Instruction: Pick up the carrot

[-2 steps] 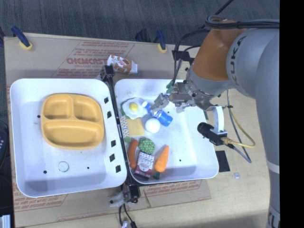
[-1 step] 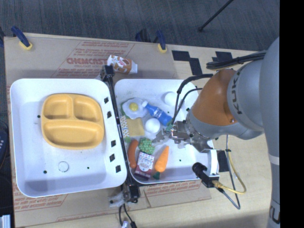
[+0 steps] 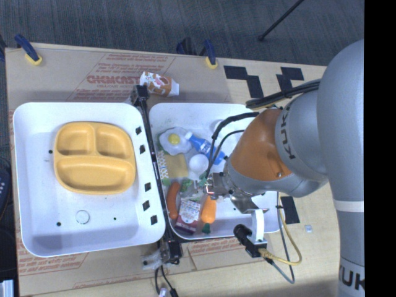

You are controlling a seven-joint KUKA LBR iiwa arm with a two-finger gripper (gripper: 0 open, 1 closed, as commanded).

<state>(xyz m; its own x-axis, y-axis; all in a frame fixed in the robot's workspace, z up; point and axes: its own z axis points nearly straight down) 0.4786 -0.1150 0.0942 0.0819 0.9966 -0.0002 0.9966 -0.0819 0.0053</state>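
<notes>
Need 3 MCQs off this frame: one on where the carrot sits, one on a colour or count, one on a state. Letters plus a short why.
1. Where does the carrot lie?
A. in the right bin, near its front wall
B. on the yellow tray
C. on the cardboard outside the bins

2. How many compartments does the yellow divided tray have?
A. two
B. three
C. five

3. How does the yellow divided tray stand in the left bin?
A. flipped upside down
B. leaning on the bin wall
C. flat, open side up, nothing in its compartments

Answers:
1 A: the orange carrot lies among the clutter in the right bin, below the gripper, beside a red packet.
2 B: two small sections at the top and one long one below.
3 C: its ridges and bare hollows face the camera.
</notes>
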